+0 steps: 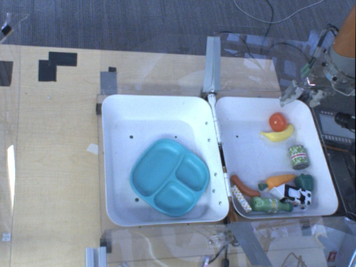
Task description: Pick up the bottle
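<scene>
Right bin [245, 121], contents, by clock face from bin centre:
- Tomato [278, 120] and banana [277, 134]: about 1 o'clock, touching.
- Small can [298, 156], green label: about 3 o'clock, on its side.
- Carrot [276, 181], dark green piece [305, 181], black-and-white cow toy [297, 196]: 4 to 5 o'clock, crowded together.
- Sausage [244, 184]: about 6 o'clock, slanting toward the front wall.
- Bottle [271, 204], green: about 5 o'clock, lying flat along the front wall, pale end near the sausage, other end against the cow toy.

Left bin [119, 149]: one blue divided plate [169, 176], toward 5 o'clock of centre.

Tool [300, 90]: at 1 o'clock, over the far right corner of the right bin, well apart from the bottle. Open or closed: cannot tell; too small and blurred. Nothing visibly held.

Worktop [50, 149]: light wood, black tape marks at 10 o'clock.

Risks, as judged:
- Bottle lies tight against the front wall; likely little room for a finger on that side, so a clash with the wall or a shallow, slipping grip.
- Cow toy and carrot touching or just beside; likely caught or pushed in place of the bottle.
- Round body lying flat; may roll away under a closing grip.
</scene>
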Robot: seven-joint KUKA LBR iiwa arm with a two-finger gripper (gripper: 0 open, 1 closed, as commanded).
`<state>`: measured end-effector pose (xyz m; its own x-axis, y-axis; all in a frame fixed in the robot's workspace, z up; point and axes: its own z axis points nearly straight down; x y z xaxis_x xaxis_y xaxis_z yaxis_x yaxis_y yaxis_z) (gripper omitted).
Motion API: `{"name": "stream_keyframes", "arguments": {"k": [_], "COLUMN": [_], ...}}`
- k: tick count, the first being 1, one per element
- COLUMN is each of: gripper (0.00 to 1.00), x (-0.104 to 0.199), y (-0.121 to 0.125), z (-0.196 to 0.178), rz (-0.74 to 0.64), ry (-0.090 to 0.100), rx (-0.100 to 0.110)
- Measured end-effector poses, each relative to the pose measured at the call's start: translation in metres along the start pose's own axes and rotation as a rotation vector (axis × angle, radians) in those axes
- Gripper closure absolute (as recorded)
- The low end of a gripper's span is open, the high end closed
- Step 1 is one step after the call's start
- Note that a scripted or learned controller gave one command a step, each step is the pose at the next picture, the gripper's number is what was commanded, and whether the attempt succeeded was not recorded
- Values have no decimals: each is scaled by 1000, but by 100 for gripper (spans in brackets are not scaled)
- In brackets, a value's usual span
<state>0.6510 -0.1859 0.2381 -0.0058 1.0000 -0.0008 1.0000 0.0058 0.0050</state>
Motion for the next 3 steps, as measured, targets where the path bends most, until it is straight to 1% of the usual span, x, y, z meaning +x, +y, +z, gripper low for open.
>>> {"name": "stream_keyframes", "arguments": {"k": [1, 2, 3], "gripper": [0, 0, 0], "x": [96, 156, 204], "y": [0, 19, -70], "z": [107, 52, 53], "rz": [143, 462, 727], "ry": [2, 1, 1], "rx": [2, 1, 5]}}
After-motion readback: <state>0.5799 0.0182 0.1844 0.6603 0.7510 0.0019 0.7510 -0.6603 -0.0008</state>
